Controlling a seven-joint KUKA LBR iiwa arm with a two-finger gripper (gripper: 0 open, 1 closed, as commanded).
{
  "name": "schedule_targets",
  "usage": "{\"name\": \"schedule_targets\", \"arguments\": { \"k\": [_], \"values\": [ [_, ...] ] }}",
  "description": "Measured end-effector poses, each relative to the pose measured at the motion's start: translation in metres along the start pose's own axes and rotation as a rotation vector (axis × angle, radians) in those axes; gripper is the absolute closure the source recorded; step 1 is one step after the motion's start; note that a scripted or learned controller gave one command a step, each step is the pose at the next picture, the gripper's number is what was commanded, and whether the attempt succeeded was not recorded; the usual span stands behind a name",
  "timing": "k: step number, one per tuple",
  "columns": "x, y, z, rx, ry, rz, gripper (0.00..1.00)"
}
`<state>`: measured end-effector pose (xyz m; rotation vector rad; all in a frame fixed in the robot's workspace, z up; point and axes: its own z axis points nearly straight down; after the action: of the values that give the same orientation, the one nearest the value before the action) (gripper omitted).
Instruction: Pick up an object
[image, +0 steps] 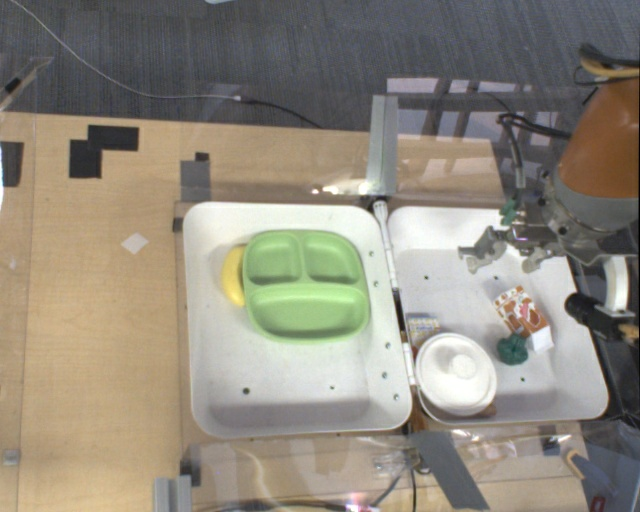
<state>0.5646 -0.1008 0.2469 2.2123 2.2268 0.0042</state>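
Camera view: snack packet just below claw (apart).

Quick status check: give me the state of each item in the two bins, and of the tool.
Green tray: flat in left bin, compartments up.
Yellow item: partly under the tray's left edge.
White bowl: in right bin's near-left corner.
Small packet: lying flat, right bin.
Green piece: beside the packet.
Tool: above right bin, holding nothing.

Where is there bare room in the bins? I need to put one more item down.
Left bin: bare floor in front of the green tray. Right bin: bare middle, between gripper and white bowl. Crowded around the bowl, small carton and green toy.
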Motion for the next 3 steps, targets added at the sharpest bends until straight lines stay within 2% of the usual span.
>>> {"name": "schedule_targets", "arguments": {
  "k": [1, 2, 3],
  "values": [
    [-0.069, -0.018, 0.082, 0.001, -0.001, 0.024, 0.0],
    [-0.078, -0.005, 0.144, -0.002, -0.001, 0.01, 0.0],
    [-0.103, -0.025, 0.159, -0.004, -0.001, -0.068, 0.0]
  ]
}}
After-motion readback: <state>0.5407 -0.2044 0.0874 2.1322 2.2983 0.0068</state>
